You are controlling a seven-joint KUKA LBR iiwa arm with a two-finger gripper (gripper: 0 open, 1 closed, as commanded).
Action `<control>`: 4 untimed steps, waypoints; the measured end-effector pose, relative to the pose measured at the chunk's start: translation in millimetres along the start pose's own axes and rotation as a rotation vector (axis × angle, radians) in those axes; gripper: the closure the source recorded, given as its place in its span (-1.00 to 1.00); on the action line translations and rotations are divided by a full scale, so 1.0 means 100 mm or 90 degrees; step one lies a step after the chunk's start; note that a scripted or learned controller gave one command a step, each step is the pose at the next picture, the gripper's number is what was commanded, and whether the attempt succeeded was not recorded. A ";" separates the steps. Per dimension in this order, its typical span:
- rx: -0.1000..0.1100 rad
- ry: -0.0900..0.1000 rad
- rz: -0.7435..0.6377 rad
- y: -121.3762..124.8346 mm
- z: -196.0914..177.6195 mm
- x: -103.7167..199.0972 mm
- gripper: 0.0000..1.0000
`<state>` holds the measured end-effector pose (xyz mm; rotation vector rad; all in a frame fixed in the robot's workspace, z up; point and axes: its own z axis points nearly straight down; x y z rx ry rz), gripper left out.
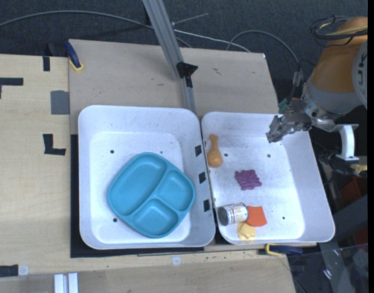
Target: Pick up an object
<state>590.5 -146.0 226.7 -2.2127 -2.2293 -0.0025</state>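
A: Camera view, right bin (309, 182). What lies in it?

B: Four small things. Item one: an orange-tan drumstick-shaped toy (214, 152), near the bin's left wall. Its long axis runs roughly up and down the view, thin end toward the far side, bulbous end toward the near side.

A: Item two?

B: A purple piece (248, 179), flat, with a lumpy, ragged outline, about mid-bin. No clear long axis; it is nearly as wide as it is deep.

A: And the near corner?

B: Three items clustered there. A small silver can (233, 214) lies on its side, long axis left to right, its dark round end facing left. Just beside it on the right, an orange block (256, 215), touching or nearly touching the can. In front of both, a small yellow piece (246, 231) against the near wall; its shape is too small to tell.

A: Left bin (89, 163)?

B: One blue divided plate (151, 194), three compartments, set slantwise, lying flat.

A: The gripper (276, 130)?

B: Over the right bin's far right corner, well apart from every item. Dark fingers point down and left. Nothing sits between them. Whether they stand apart or together, I cannot tell.

A: The arm (340, 72)?

B: Orange and grey, entering from the right.
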 end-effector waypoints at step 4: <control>0.001 0.000 0.000 0.37 0.00 1.94 1.00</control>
